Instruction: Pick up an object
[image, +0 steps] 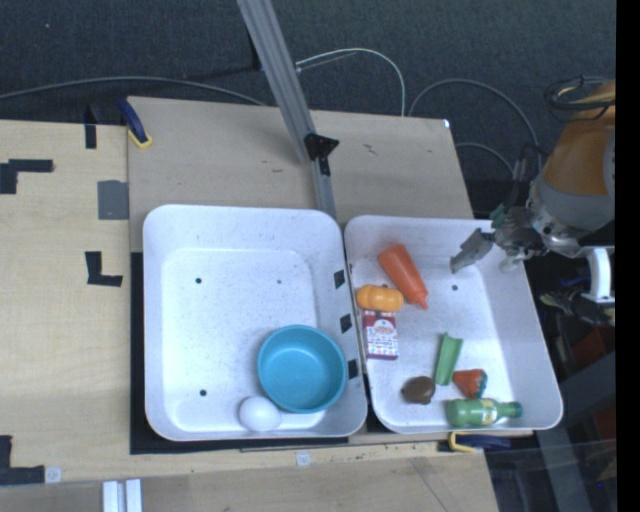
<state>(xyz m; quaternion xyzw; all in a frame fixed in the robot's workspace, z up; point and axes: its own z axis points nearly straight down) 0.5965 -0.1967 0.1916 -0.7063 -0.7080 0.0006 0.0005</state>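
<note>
I see the gripper (470, 257) poised over the upper right part of the right bin (535, 330), nothing between its metal tips; whether it is open or closed I cannot tell from this slant. The grey arm (575, 190) with its orange band reaches in from the right.

Right bin contents, all plastic-looking:
- tapered orange carrot (403, 274), lying diagonally, near the gripper but apart from it
- small rounded orange pumpkin shape (379, 297) touching the carrot's lower end
- flat red carton (380, 334) just below that
- green stick (447, 357), tilted
- brown lump (418, 390)
- red piece (470, 381) just beside the green stick's lower end
- glossy green bottle (482, 411) lying on its side along the bottom wall

The left bin (160, 300), speckled white, holds a round blue bowl (301, 367), upright, and a smooth white ball (259, 412) touching its lower left rim.
</note>
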